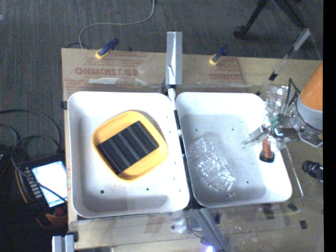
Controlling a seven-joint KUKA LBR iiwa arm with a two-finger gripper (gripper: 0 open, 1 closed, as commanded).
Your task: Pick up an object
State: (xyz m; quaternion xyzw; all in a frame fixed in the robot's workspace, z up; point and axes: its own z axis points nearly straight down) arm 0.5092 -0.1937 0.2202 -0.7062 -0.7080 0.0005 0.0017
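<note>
A yellow rounded block with a black ribbed top (130,144) lies in the middle of the left bin (84,193). A crumpled clear plastic piece (211,165) rests in the right bin (220,109), near its front centre. My gripper (265,142) hangs low over the right bin's right side, well to the right of the clear plastic and apart from it. A small reddish-brown part (268,151) shows at its lower end, just above the bin floor. Nothing is seen held in it.
A clear glassy object (276,100) stands at the right bin's far right corner, just behind the gripper. A metal divider post (173,56) rises between the bins at the back. Cables and a small screen (47,180) lie left of the bench.
</note>
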